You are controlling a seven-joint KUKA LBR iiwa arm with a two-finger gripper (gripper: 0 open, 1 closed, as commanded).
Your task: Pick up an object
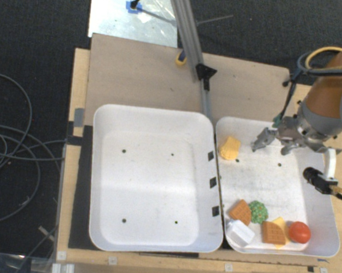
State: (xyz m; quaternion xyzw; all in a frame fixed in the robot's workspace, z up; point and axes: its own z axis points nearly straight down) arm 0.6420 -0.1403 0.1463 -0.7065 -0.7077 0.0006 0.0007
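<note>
My gripper [275, 145] hangs over the far part of the right bin [277, 180], its two fingers spread open with nothing between them. A yellow cheese-like block [230, 149] lies to its left near the bin's dividing wall. Along the near edge of the same bin lie an orange waffle piece [241, 212], a green broccoli-like piece [258, 211], a white block [241, 233], another orange waffle piece [274, 233] over a yellow piece, and a red tomato [299, 231].
The left bin [153, 180] sits beside the right one, sharing a middle wall with black clips. A grey pole [192, 36] slants in from the top toward the bins' far junction. Cables and a tablet lie on the floor at left.
</note>
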